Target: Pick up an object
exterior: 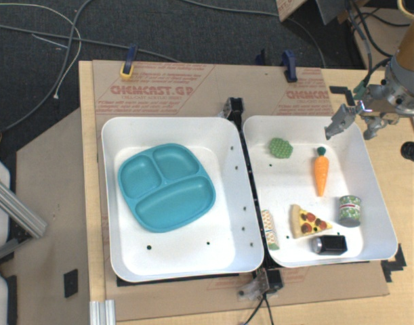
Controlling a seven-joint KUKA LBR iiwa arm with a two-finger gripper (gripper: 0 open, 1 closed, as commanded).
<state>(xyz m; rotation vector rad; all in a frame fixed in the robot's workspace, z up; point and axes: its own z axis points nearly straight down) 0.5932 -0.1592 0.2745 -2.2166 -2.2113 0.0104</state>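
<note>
Two white bins sit side by side on the bench. Left bin (118, 249): a blue divided plate (167, 186), three compartments, lying flat and turned slightly askew. Right bin (376, 208): a green knobbly round object (281, 148) at the far left; an orange carrot (320, 172) with green top, lengthwise near-to-far, right of centre; a small patterned can (350, 210) near the right wall; a pizza slice toy (307, 221) to the can's left; a black block (330, 244) just at the pizza's near side, seemingly touching it; a narrow printed packet (268, 228) along the left wall.

Gripper (354, 122) at the right bin's far right corner, above the rim. Both fingers spread apart, one finger (337, 124) out over the bin; nothing between them. Carrot is the closest item, apart from the fingers, resting on the bin floor.
</note>
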